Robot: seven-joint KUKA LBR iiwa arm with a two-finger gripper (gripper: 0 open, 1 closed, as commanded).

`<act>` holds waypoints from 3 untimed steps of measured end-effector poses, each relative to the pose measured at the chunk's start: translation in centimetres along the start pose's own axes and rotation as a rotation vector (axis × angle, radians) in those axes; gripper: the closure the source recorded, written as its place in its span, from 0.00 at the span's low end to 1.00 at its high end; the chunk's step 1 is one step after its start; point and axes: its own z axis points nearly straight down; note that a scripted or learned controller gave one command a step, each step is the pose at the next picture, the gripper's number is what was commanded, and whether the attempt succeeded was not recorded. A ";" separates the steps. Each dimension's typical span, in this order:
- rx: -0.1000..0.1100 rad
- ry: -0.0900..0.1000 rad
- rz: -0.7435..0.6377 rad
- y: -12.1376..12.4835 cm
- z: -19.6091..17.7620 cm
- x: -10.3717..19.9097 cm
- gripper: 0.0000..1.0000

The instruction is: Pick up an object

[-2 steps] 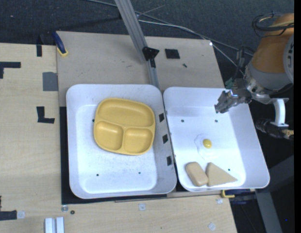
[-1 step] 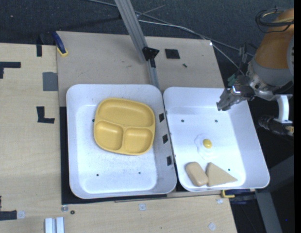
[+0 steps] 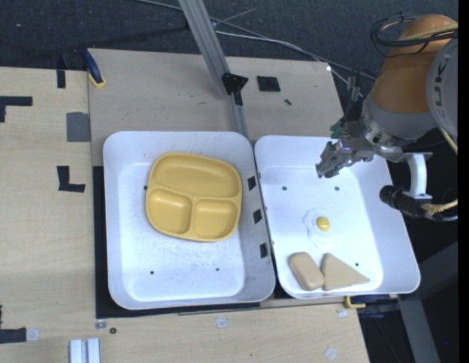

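I see the tool (image 3: 330, 163) poised above the right bin (image 3: 386, 225), clear of the fried egg (image 3: 321, 224), presumably to approach from overhead. Grip state: cannot tell.

Yellow divided plate (image 3: 194, 197), three compartments, is lying flat and upright in the left bin (image 3: 121, 203), toward its upper half. In the right bin (image 3: 386, 225), a fried egg (image 3: 321, 224) is sitting mid-bin; a tan bread roll (image 3: 305, 270) and a tan wedge (image 3: 342, 271) are lying side by side, nearly touching, near its front edge.
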 end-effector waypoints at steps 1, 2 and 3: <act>0.000 0.000 0.000 -1.8 -0.5 5.0 1.00; 0.003 -0.001 0.001 -3.1 1.0 9.4 1.00; 0.002 0.000 -0.001 -5.2 0.5 14.5 1.00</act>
